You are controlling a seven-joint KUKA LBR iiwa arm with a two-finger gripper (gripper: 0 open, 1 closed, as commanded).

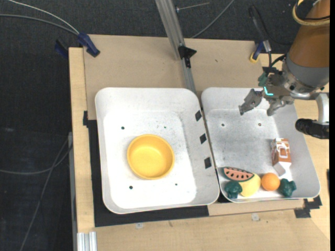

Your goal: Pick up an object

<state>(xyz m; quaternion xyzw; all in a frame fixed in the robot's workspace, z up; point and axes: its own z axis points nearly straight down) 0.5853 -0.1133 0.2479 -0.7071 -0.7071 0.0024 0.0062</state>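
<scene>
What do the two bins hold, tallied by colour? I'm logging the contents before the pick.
Yellow: 2, the bowl and the lemon-like piece
Orange: 2, the round fruit and the small carton
Green: 2, the piece by the lemon and the piece at the corner
Red: 1, the watermelon slice
Total: 7

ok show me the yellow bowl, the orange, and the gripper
yellow bowl (151, 156), camera view, middle of its inside
orange (270, 182), camera view, top of the fruit
gripper (261, 104), camera view, midway between its two fingertips
</scene>
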